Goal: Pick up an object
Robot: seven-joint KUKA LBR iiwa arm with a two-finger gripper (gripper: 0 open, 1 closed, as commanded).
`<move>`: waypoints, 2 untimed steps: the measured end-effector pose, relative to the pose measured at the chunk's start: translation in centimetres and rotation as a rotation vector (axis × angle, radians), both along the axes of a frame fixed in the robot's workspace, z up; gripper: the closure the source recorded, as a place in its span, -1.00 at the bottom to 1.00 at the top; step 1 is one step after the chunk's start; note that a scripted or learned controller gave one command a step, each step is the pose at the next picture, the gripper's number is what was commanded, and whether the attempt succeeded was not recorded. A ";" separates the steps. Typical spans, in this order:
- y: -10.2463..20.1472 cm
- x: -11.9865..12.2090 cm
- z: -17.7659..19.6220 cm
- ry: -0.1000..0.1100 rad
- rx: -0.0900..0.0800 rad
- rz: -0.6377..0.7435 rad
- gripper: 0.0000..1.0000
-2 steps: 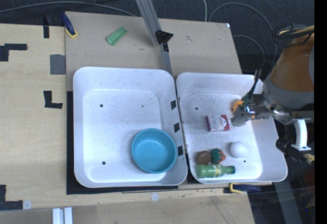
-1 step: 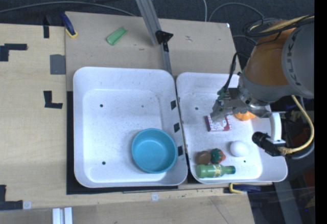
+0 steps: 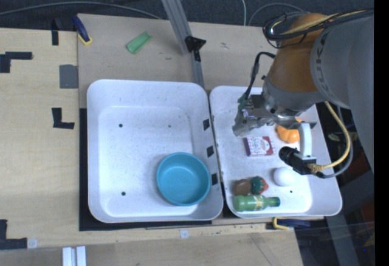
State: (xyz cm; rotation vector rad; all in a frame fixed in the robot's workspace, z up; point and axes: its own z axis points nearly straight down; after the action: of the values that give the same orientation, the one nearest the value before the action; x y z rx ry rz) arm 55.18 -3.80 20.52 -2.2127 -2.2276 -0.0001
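A pale wooden bench (image 3: 36,155) carries two shallow white bins side by side, with dark floor beyond its far edge. Black tape marks sit on the bench at the left, and a small green block (image 3: 138,42) lies on the board behind the bins. A grey metal pole (image 3: 173,6) slants down to the seam between the bins.

The left bin (image 3: 115,104) holds a blue bowl (image 3: 182,178) near its front right corner. The right bin (image 3: 228,137) holds several small things: a red and white packet (image 3: 259,146) near the middle, an orange object (image 3: 288,134) to its right, a white ball (image 3: 282,176), a brown lump (image 3: 243,186) touching a small red and green toy (image 3: 259,184), and a green bottle (image 3: 256,202) lying on its side along the front wall.

The gripper (image 3: 246,125) hangs over the right bin, just beside the packet's upper left corner. Whether it is apart or together cannot be told, and nothing shows in its grasp.
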 end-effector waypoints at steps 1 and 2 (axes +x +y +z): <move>4.8 3.1 1.0 -0.002 0.000 0.000 1.00; 8.8 4.7 1.1 -0.001 0.000 -0.001 1.00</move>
State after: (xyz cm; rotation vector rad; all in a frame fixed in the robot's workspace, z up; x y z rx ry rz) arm 59.90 5.03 21.64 -2.2138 -2.2272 -0.0008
